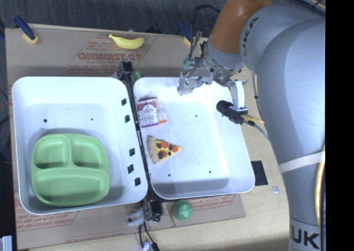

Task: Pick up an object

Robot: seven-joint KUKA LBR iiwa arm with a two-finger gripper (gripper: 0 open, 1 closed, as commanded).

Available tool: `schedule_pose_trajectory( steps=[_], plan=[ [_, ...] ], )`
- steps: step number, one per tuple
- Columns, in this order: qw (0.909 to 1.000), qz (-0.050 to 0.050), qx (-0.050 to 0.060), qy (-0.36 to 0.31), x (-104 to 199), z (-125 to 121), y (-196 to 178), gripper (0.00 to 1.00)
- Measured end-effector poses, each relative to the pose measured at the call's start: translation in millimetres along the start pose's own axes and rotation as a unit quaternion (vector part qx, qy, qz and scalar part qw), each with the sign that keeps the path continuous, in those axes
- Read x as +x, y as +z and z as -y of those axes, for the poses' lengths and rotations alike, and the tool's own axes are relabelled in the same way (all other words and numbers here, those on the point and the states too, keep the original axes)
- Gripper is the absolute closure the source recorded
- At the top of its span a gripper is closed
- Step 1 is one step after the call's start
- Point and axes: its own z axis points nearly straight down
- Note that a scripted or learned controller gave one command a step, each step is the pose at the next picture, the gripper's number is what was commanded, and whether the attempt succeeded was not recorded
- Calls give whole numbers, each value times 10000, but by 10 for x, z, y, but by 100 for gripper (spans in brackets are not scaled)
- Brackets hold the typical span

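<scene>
Two white bins (232,150) sit on the bench; the gripper (191,81) hovers at the right bin's far edge, holding nothing visible, while a pizza slice (162,150) and red packet (149,111) lie below.

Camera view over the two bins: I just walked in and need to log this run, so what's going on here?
A grey arm reaches in from the right, its gripper hovering over the back edge of the right bin. Nothing shows between its fingers. In that bin lie a red packet and a toy pizza slice, both untouched. The left bin holds a green divided tray. A toy banana and a green ball sit outside on the bench.
</scene>
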Motion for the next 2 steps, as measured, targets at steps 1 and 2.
schedule_pose_trajectory(
  steps=[1,2],
  plan=[
    [10000,1,2,-2,0,1,1,0],
    [9999,56,-39,79,226,93,728,0]
  ],
)
